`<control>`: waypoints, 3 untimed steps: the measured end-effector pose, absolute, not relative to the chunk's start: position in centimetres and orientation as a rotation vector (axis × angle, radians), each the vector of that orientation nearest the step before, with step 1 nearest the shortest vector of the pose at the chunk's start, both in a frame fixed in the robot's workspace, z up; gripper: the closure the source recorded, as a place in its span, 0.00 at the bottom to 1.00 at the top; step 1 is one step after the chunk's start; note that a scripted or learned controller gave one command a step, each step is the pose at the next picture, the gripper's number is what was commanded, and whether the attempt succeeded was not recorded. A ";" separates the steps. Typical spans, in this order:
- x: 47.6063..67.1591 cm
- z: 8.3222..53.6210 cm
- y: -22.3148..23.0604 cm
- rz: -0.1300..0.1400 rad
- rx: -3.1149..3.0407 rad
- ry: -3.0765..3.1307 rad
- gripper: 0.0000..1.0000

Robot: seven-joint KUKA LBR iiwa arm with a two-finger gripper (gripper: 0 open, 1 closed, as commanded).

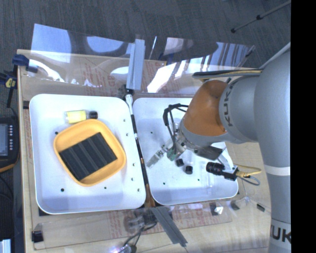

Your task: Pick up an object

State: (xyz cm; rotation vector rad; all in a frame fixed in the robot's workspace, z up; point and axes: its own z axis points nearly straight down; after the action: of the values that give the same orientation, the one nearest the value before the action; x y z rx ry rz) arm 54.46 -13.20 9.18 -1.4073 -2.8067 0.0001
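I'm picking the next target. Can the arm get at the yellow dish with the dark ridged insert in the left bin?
Probably yes. The yellow dish lies open from above in the left bin; the gripper is over the right bin.

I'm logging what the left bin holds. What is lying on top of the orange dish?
A dark ribbed rectangular pad lies on the orange dish, covering most of its middle. Whatever sits beneath the pad is hidden.

Dark grey carpet floor (98, 15) beyond the wooden bench (74, 232); a clear plastic screen (148, 49) along its far edge catches bright glare; a black handheld screen unit (7, 141) hangs left
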 end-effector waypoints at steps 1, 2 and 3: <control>48.1 9.9 -11.5 0.024 -1.037 -2.997 0.00; 47.8 17.7 -16.5 0.001 -1.017 -2.975 0.00; 53.0 14.3 -17.2 0.000 -0.723 -3.057 0.00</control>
State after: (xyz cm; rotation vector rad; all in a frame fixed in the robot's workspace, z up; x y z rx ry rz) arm 52.98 -17.18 14.32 -0.7232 -3.0571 0.0002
